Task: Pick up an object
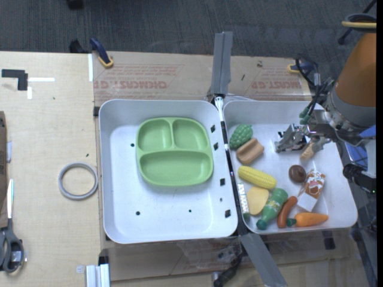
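My gripper point(291, 139) hangs over the right bin point(263, 113), in its upper right part, on the grey arm with the orange band. Its metal fingers point left, with nothing visibly between them. Toy food lies below and left of it: a green bumpy vegetable point(240, 135), a hot dog point(250, 151), a corn cob point(257, 176), a yellow wedge point(258, 200), a green bottle point(272, 207), a red sausage point(286, 211), a carrot point(310, 219), a brown round piece point(297, 173) and a white-and-red packet point(314, 185). A tan piece point(307, 152) lies just under the wrist.
The left bin point(114, 160) holds a green divided plate point(174, 151). A tape ring point(78, 180) and scissors point(11, 244) lie on the bench to the left. A grey divider bar point(221, 64) runs between the bins at the back.
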`<state>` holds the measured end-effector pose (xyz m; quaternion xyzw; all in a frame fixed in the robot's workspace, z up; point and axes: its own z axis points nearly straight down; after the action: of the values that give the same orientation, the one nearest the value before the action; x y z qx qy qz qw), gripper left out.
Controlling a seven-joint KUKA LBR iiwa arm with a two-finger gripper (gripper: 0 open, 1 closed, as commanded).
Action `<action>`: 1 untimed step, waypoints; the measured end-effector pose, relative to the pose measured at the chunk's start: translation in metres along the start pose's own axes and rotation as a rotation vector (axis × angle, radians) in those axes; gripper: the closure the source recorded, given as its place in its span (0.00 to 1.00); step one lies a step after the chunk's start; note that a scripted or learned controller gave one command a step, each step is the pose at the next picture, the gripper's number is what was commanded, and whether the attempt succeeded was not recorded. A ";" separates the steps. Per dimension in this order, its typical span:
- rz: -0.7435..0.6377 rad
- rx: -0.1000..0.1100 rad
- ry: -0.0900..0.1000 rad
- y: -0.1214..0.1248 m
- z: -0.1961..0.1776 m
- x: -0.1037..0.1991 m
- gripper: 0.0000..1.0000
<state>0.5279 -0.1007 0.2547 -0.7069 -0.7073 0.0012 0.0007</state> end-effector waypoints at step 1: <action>0.000 0.000 0.000 0.000 0.000 0.000 0.00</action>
<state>0.5279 -0.1007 0.2547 -0.7069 -0.7074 0.0012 0.0007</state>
